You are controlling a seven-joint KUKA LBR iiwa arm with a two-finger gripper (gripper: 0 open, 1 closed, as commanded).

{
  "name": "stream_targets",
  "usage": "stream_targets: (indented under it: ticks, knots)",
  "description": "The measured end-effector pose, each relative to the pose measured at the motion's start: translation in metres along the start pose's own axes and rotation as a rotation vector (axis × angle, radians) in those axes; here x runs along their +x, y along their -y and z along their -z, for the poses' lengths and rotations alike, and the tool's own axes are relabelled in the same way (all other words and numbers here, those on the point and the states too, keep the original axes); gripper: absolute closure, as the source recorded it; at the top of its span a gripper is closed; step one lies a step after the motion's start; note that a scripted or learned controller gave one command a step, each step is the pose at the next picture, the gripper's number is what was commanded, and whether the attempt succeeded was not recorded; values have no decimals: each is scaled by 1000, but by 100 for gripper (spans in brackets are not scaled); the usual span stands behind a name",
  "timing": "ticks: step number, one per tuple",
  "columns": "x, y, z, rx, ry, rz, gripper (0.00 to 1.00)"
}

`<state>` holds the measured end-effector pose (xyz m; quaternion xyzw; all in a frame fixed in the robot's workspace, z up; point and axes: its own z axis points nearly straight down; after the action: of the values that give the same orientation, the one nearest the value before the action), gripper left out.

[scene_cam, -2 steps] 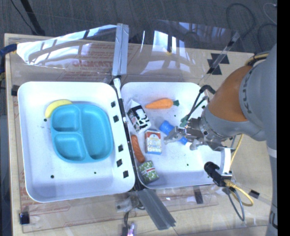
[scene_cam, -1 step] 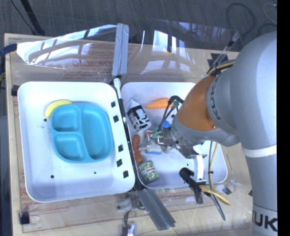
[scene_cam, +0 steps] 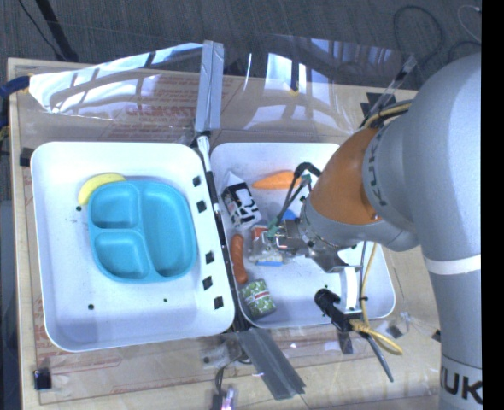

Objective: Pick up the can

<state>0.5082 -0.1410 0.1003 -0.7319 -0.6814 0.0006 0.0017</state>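
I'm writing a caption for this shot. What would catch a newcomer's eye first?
First, the big grey arm with its orange band, reaching in from the right over the right white bin. Next, the bright blue divided plastic tray in the left white bin, a yellow piece peeking from behind it.

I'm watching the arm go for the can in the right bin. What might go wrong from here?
1. The gripper is in a tight cluster, between the black can, the sausage and the green can; it may grab or shove the wrong item.
2. The black can lies tilted by the bin wall, leaving little room to close around it.
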Motion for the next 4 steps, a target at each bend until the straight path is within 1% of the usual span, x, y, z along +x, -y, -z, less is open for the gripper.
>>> stream_targets:
  ticks: [1,2,3,4]
  knots:
    - [87,-24,98,-1,0,-218,100]
    - [125,-66,90,2,1,-372,100]
    - [87,2,91,0,1,84,100]
    - [176,-1,136,-1,1,-15,100]
